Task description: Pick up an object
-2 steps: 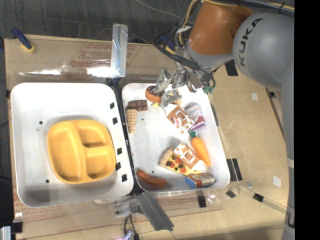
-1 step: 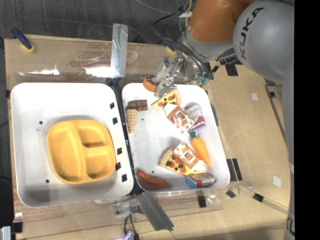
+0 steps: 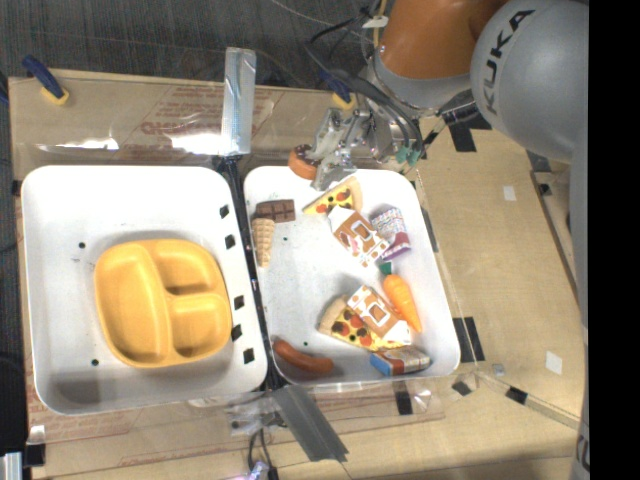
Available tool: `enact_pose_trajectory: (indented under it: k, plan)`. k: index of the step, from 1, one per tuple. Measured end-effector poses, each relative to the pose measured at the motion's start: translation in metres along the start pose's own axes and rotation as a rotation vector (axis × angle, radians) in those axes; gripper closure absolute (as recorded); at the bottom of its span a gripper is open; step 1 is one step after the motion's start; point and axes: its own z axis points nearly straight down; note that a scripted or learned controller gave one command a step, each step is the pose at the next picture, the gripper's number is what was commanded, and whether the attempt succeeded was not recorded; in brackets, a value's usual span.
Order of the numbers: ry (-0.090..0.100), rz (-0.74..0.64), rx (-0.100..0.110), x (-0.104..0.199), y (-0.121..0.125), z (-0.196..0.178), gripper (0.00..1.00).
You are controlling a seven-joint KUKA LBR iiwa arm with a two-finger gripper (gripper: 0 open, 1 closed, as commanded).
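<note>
Camera view: we find the end effector [image 3: 335, 153] at the right bin's [image 3: 300, 298] far rim, beside a donut [image 3: 302, 160]; its state we cannot tell. Nothing looks lifted; carrot [image 3: 401, 301], pizza [image 3: 362, 320] and sausage [image 3: 304, 359] lie inside. Pick outstanding.

Glossy yellow plastic tray [image 3: 160, 300] in a smooth white plastic bin [image 3: 40, 268]; the bench [image 3: 500, 268] looks matt and woody.

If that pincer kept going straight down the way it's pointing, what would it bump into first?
Probably the pizza slice at the far end of the right bin, which lies just below the pincer. An orange-brown toy sits beside it at the rim, and depth is hard to judge from this slanted view.
</note>
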Motion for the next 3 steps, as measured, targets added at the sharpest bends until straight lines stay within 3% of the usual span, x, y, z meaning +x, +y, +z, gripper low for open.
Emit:
enact_pose_trajectory:
  k: [1, 2, 3]
  plan:
    - [0.008, 0.175, -0.001, 0.06, 0.015, 0.0, 1.0]
    - [0.005, 0.36, 0.001, 0.047, -0.03, -0.01, 1.0]
    - [0.011, 0.307, 0.0, 0.037, -0.035, 0.015, 1.0]
